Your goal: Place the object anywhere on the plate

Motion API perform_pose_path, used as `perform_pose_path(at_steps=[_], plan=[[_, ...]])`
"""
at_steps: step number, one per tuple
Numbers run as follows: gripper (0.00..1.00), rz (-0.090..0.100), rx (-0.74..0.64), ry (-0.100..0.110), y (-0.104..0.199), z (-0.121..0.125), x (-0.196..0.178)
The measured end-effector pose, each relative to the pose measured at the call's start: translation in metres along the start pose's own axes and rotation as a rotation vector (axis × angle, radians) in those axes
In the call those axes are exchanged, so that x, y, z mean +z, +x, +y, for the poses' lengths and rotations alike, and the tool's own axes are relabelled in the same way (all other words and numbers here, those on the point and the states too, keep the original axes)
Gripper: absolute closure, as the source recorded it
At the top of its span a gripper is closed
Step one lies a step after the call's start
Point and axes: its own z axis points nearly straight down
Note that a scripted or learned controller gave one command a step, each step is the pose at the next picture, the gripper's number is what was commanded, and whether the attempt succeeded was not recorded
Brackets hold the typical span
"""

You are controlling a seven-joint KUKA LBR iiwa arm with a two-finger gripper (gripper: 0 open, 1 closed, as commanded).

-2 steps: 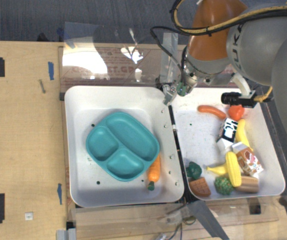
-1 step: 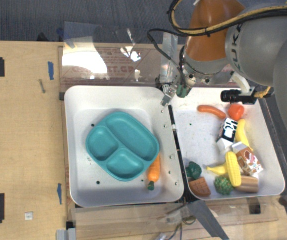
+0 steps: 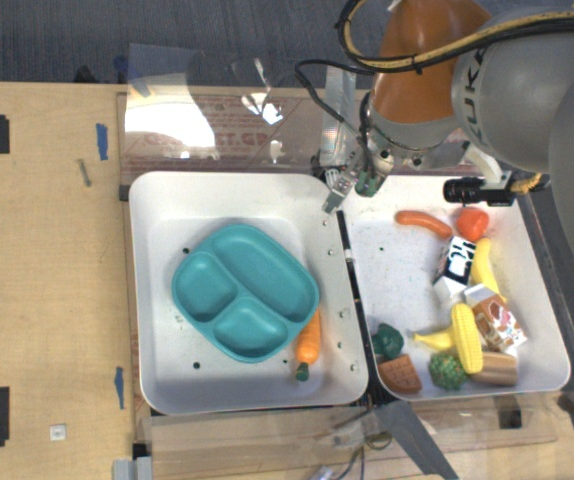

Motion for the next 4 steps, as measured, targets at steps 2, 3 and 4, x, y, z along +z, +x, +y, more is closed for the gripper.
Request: perform_pose_path(at_steps=[2, 3, 4], plan=[[1.0, -0.001, -0.572, -0.002, 0.003, -0.001, -0.001], [1.0, -0.007, -0.693, -0.005, -0.005, 0.0, -0.001], [1.0, -0.009, -0.894, -0.005, -0.016, -0.005, -0.001]])
